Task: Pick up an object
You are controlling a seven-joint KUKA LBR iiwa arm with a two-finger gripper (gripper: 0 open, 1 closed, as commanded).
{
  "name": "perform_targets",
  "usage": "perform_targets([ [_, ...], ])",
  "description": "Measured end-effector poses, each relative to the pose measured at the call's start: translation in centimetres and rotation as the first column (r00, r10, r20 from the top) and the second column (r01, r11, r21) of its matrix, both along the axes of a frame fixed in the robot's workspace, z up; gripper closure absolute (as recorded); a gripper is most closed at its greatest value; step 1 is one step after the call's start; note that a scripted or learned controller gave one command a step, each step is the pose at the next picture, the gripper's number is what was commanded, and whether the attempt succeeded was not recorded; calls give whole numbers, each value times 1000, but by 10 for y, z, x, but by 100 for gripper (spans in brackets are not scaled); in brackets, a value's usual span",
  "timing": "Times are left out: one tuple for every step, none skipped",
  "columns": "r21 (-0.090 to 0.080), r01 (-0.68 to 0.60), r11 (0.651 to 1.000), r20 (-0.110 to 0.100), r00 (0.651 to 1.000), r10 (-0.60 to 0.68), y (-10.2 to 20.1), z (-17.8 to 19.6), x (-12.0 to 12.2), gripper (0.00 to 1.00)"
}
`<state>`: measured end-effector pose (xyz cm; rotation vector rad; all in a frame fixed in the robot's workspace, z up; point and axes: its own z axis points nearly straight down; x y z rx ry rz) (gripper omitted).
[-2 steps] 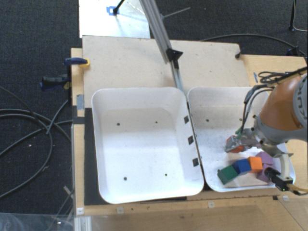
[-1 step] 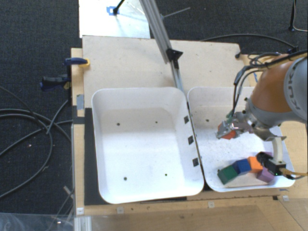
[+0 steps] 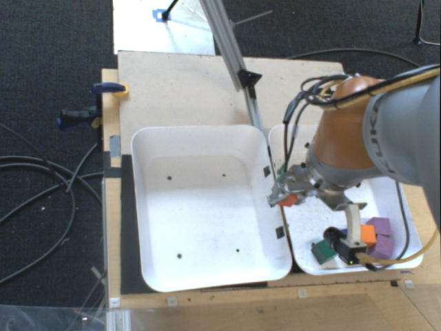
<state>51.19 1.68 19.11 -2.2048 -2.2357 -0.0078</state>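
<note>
Presently, on the pale surface [image 3: 179,88], two white bins are seen side by side. The left bin [image 3: 138,143] shows a few small dark specks on its floor. At the left wall of the right bin [image 3: 303,229], close to where the two bins meet, the gripper [image 3: 281,197] is lowered, with the grey and orange arm [image 3: 386,129] reaching in from the right above it. A small red piece [image 3: 289,200] is seen right at the gripper tip. Whether it is gripped or merely touched cannot be told, and whether the gripper is open or closed cannot be told either.

Further right, in the near part of the right bin, a green block [image 3: 322,252] lies on the floor. An orange block [image 3: 368,235] and a purple block [image 3: 382,234] sit close together beyond it, towards the near right corner, well apart from the gripper.

The step in hand is judged to be the grasp itself, with the red piece as the likely target; the lift is not yet done. A firm closure on the red piece is called for next, followed by a straight rise clear of the bin wall. Since the piece sits so near that wall, it could be pinched badly or pushed aside, so the hold should be confirmed once the gripper is raised.
</note>
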Motion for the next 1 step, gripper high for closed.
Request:
perform_targets([
  [-1, 0, 1000, -1, 1000, 0, 64, 15, 11, 100],
])
